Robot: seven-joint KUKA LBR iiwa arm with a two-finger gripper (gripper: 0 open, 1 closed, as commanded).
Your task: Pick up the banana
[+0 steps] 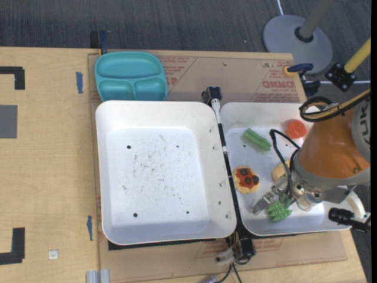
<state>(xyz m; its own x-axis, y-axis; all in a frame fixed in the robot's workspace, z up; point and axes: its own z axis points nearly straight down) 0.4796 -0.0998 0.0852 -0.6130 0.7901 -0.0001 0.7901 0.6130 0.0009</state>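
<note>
In the right bin point(235, 122), a small yellow piece that looks like the banana point(278, 171) peeks out beside the arm's orange band, mostly hidden by the arm. My gripper point(274, 198) is low in the bin's front part, just in front of the yellow piece. It sits right above a green toy point(280, 212), with no object visibly held. A grey metal part of the gripper sticks out to the left toward the bin floor.
The right bin also holds a green vegetable point(257, 139), an orange item point(296, 128) and a small pizza-like toy point(246, 180). The left bin point(106, 158) is alongside. A teal divided tray point(131, 75) lies behind it. A black cable point(277, 139) loops over the right bin.
</note>
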